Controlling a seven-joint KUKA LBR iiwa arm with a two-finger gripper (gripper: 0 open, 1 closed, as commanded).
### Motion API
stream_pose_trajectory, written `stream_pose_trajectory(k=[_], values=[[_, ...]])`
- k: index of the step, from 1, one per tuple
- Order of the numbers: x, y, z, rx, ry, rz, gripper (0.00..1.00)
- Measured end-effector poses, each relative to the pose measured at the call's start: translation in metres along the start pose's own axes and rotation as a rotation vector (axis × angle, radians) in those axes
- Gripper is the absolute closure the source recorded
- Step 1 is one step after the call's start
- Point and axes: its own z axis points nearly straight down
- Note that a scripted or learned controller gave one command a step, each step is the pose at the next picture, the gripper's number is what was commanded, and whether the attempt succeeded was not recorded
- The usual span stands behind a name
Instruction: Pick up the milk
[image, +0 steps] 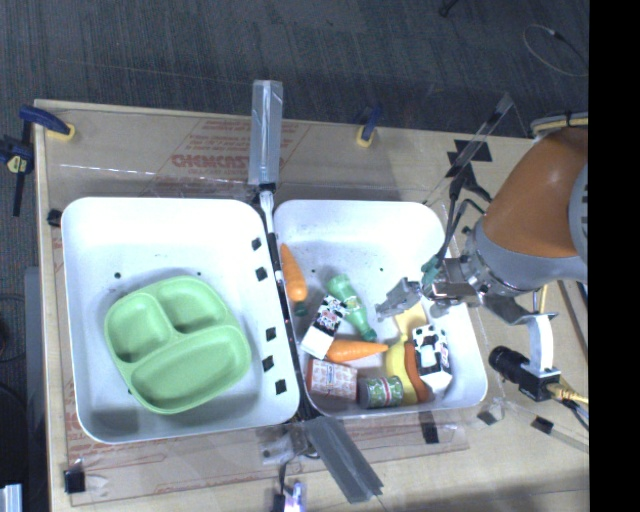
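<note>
The milk (431, 354) is a small white carton with black cow patches. It lies in the right bin (350, 225) near the front right corner, resting on a yellow item (403, 345). My gripper (400, 296) hangs low over the right bin, just up and left of the milk, and it is not touching the carton. Nothing shows in its grasp. The grey arm with its orange band (540, 205) reaches in from the right.
The right bin also holds a carrot (292, 275), a green bottle (350, 303), a second white carton (325, 325), another carrot (355, 350), a brown box (332, 378) and a can (382, 392). In the left bin (90, 230) lies a green divided plate (180, 342).
</note>
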Motion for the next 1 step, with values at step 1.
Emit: stream_pose_trajectory(k=[1], values=[[-0.0345,0.0210,-0.0128,-0.004,-0.001,-0.025,0.00]])
